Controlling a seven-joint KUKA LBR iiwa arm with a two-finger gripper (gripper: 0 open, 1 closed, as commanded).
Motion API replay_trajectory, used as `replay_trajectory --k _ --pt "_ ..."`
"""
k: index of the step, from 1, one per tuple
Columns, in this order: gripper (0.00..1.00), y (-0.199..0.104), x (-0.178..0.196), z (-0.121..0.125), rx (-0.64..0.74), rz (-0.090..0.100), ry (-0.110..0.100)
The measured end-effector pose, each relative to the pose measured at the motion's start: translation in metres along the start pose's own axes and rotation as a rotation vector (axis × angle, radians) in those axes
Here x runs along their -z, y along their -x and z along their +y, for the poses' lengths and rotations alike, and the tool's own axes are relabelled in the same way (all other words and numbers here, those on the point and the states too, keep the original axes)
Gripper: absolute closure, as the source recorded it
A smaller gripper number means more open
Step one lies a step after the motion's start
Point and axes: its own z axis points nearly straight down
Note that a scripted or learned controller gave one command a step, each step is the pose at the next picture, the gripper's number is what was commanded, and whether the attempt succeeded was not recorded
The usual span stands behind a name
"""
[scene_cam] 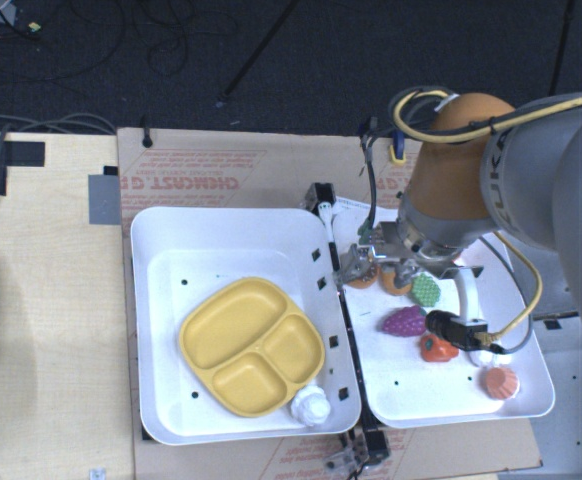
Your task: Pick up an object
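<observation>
In the upper-left part of the right bin (421, 400), close to the wall it shares with the left bin (149, 268), the gripper (369, 264) sits low over the bin floor. Open or closed: cannot tell from this angle, and a grip on anything can't be confirmed.

A small orange piece (361, 279) lies just below the gripper, touching or nearly touching it; contact is unclear. A second orange piece (396, 285) is just to its right, partly under the wrist. A green dotted toy (426, 290) lies beside that one. A purple grape bunch (403, 320) lies a little lower, near the bin's middle. A red toy with a green top (435, 349) lies just right of and below the grapes. A pink rounded toy (499, 382) is apart from the others, near the bin's lower-right corner.

The arm (461, 173), orange above the wrist and grey further out, comes in from the right over the right bin's upper half.

The left bin holds a yellow plate (253, 345) with three compartments, lying flat and turned at a slant. A small white bottle-like thing (311, 406) sits just beside the plate's lower-right edge, in the bin's lower-right corner.

Both bins rest on a cardboard sheet (221, 173) with red print, on the pale bench (41, 318).
</observation>
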Motion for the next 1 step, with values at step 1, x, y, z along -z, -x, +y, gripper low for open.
replay_trajectory --k 1 --pt "0.0 -0.0321 0.1072 -0.0534 -0.005 -0.003 0.014"
